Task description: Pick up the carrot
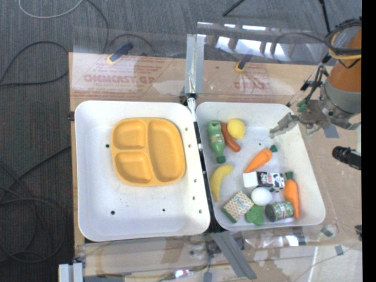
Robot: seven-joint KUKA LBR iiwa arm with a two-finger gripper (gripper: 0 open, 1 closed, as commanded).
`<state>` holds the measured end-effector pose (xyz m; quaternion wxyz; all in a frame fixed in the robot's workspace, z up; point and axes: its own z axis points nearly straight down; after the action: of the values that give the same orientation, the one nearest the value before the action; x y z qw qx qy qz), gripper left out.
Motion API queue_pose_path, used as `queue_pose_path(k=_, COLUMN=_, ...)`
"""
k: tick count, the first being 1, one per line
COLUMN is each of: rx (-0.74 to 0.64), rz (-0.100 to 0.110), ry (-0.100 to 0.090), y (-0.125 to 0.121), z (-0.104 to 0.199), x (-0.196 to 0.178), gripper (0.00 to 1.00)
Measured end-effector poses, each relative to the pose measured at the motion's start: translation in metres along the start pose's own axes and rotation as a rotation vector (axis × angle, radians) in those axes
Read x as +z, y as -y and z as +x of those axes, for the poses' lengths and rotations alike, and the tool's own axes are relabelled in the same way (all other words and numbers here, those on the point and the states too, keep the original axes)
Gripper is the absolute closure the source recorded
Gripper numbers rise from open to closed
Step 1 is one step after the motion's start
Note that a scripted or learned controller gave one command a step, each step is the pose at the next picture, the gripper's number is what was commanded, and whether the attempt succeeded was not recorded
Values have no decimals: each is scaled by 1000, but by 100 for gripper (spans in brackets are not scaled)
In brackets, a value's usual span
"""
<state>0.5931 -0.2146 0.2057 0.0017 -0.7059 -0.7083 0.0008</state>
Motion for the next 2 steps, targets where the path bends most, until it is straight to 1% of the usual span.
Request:
queue_pose_path(k=1, rx=-238, rz=-3, ry=-2, y=0, z=3, x=112, gripper=0)
queue_pose_path(k=2, rx=-239, rz=-3, ry=-3, y=-1, z=4, x=105, gripper=100)
